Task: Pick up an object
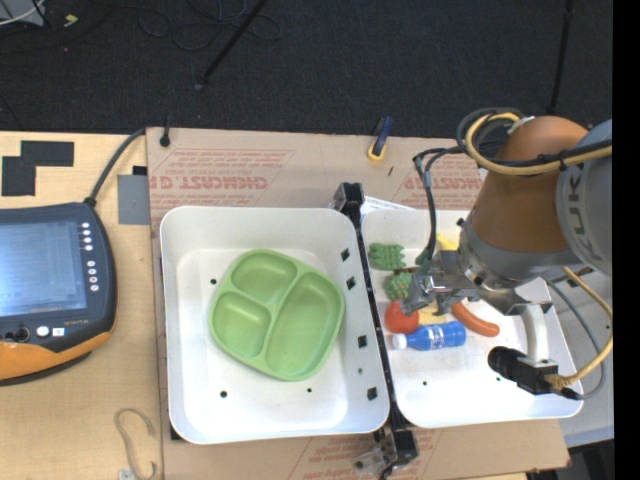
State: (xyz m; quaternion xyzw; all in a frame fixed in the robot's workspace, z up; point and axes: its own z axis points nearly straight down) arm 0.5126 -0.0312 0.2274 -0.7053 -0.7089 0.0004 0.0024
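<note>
Camera view, looking down at a slant, recorded two shallow white bins side by side on a cardboard sheet (250, 173). The left bin (190, 368) held one item, a light green divided plate (278, 313), lying flat near its middle with three compartments facing up. The right bin (470, 413) held a cluster of small objects gathered against its left wall. At the rear of the cluster lay a leafy green piece (385, 256), with a second green piece (400, 285) just in front of it. A red round item (401, 319) lay immediately in front of that, touching or nearly touching it. A blue bottle (435, 337) with a white cap lay on its side at the front of the cluster, cap towards the divider. A small yellow piece (436, 317) sat just behind the bottle, and an orange sausage-shaped item (478, 322) lay tilted to its right. The grey and orange arm (520, 208) reached in from the right over the right bin, and the gripper (432, 290) was low in the cluster, beside the second green piece and above the yellow piece. Whether the gripper was wide, narrow or holding anything could not be determined from this angle. A handheld screen unit (45, 278) lay on the bench well left of the bins. A blue and yellow clamp (380, 140) sat at the cardboard's far edge.
</note>
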